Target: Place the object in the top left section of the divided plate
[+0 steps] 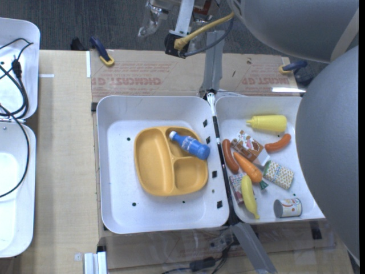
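Blue bottle (190,144): lying tilted across upper right rim of yellow divided plate (154,167) in left bin (117,170). Probably light, rigid, smooth plastic; prone to rolling. Best taken across mid-body. Jaws (149,24) raised beyond bins; opening indiscernible, contents unconfirmed.

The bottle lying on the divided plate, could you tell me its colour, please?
The bottle is blue with a white cap, clearest in the camera view.

The single camera looked down at a slant from above the two shallow white plastic bins (108,170), taking in both.
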`<state>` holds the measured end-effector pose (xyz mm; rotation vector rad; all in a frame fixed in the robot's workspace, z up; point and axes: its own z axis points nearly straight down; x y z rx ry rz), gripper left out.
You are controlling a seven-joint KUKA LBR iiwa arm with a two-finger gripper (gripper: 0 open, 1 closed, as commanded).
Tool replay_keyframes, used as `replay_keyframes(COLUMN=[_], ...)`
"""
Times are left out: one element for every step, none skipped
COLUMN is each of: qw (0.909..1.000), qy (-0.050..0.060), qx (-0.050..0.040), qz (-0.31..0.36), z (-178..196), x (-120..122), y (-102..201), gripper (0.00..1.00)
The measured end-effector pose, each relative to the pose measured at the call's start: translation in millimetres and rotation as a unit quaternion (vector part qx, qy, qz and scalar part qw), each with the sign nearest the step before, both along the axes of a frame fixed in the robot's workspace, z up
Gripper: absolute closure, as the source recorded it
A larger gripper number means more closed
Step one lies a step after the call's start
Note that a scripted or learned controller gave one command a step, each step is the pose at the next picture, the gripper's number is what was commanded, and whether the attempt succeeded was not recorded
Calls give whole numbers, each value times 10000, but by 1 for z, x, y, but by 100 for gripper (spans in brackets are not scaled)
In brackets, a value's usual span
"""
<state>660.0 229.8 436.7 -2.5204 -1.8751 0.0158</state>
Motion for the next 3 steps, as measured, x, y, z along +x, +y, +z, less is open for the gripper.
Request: replay_keyframes(qw=[9997, 9988, 9971], qy=[4, 8, 12], qx=[0, 2, 4], qz=[235, 480, 757], z=[0, -1, -1], x=[0, 0, 0], y=[0, 0, 0], gripper=[0, 0, 0])
